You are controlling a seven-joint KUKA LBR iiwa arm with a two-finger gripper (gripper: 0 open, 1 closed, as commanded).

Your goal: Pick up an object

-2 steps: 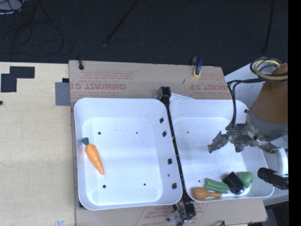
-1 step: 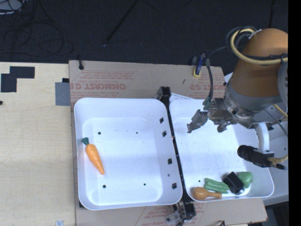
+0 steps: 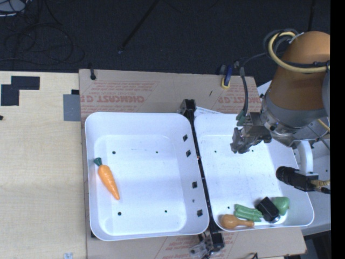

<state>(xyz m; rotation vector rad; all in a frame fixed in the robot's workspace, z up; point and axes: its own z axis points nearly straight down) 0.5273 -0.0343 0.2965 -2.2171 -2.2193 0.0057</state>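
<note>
Toys bunched at the near edge of the right bin point(image 3: 226, 129), gripper hanging above bare floor.

Nearest me, at about five o'clock in the view, I see an orange pear-shaped toy point(image 3: 235, 222) touching a green pod-like toy point(image 3: 248, 212), then a black block point(image 3: 267, 209) lying against a green toy point(image 3: 281, 203). At nine o'clock a toy carrot point(image 3: 109, 181) lies alone in the left bin point(image 3: 137, 120), well apart from the rest. Further back, at three o'clock, the gripper point(image 3: 242, 146) hangs over the right bin's middle with nothing between its fingers; whether they stand wide or narrow I cannot tell. I judge the pick not yet begun. I'd aim for the cluster's outer piece, come straight down, and keep off the bin wall; crowded neighbours could spoil the close.
</note>
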